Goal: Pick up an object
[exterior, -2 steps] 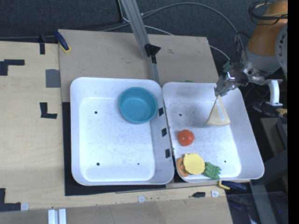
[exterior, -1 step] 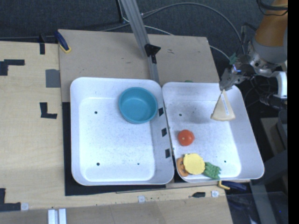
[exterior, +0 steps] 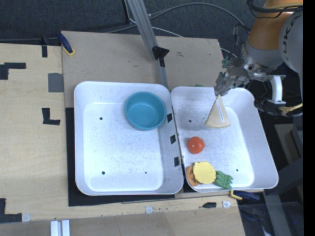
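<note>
My gripper hangs over the back of the right bin, pointing down. Its fingers are shut on the narrow top tip of a tan wedge, which hangs below them with its broad end low, near the bin floor. A small red ball-like thing lies in the middle of the right bin. At that bin's front left corner sit a yellow round piece, an orange piece partly under it, and a green leafy piece.
A blue bowl stands at the back right of the left bin. A grey pole slants down from the top to the gap between the bins. Cables run behind the right bin.
</note>
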